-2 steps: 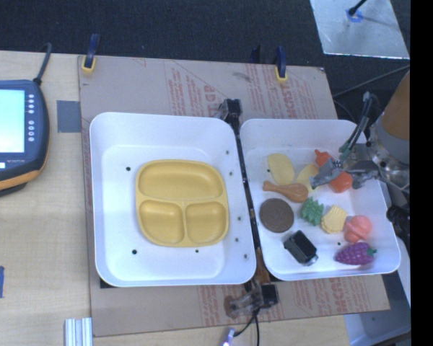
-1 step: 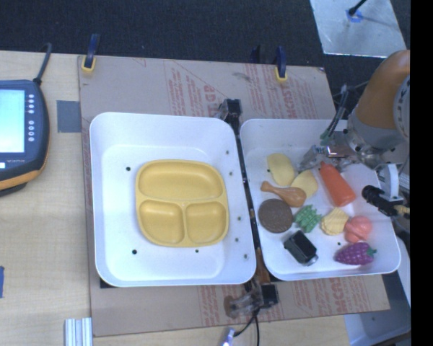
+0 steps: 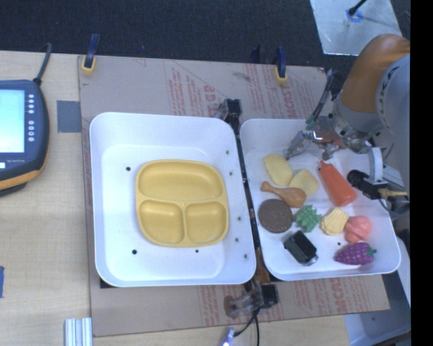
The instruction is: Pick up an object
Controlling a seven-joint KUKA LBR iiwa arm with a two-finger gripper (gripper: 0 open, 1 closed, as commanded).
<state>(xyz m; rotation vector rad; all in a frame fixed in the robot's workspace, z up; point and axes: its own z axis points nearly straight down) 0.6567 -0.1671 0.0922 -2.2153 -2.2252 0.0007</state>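
The right bin [image 3: 390, 265] holds several toy foods: two pale yellow pieces [image 3: 278, 169], a tan drumstick [image 3: 283, 193], a brown round patty [image 3: 275, 215], a green leafy piece [image 3: 307, 218], a yellow corn piece [image 3: 334, 222], an orange carrot [image 3: 336, 184], a peach [image 3: 358, 228], purple grapes [image 3: 355, 254] and a black block [image 3: 300, 247]. My gripper [image 3: 314, 144] hangs over the bin's back part, just behind the yellow pieces and the carrot. It is open, its fingers spread apart with nothing between them.
In the left bin [image 3: 108, 193] lies a yellow three-compartment tray [image 3: 182, 202]. A handheld control pad [image 3: 11, 132] sits at the far left of the bench. Clamps [image 3: 280, 62] hold the cardboard at the back edge.
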